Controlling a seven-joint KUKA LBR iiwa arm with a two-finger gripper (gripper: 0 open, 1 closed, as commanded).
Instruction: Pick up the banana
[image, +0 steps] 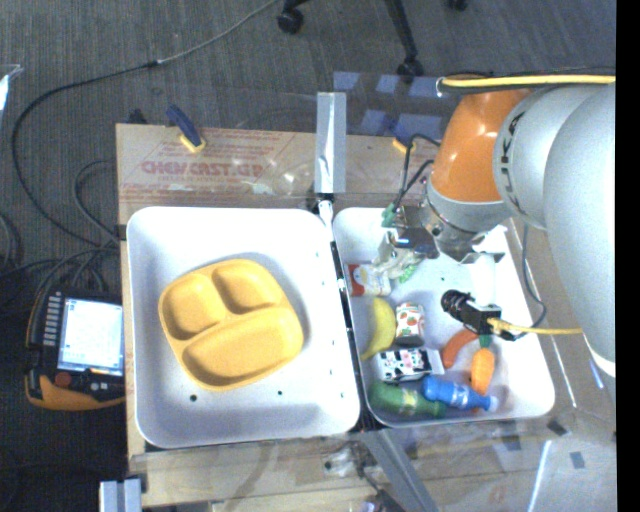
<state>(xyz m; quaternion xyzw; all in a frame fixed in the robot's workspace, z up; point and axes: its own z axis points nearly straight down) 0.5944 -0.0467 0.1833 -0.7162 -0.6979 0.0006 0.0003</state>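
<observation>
Gripper (395, 262) hangs over the far-left part of the right bin (525, 372), close to the wall shared with the left bin (160, 405). Open or closed: cannot tell, too cluttered and blurred at the tip. Nothing can be made out in its grasp. Grey arm (565, 190) with its orange band (480, 150) comes in from the right over the bin's far-right corner.

Banana (380, 326) lies in the right bin, just near-side of the gripper and slightly left, along the bin's left wall, long axis running far to near. It sits apart from the gripper.

Small white and red box (409, 322) is just right of the banana. Black and white box (403, 365) is at the banana's near end. Further near: green item (398, 400), blue bottle (455, 393). Carrot (482, 370) on the right side. Yellow divided plate (232, 322) sits in the left bin.
</observation>
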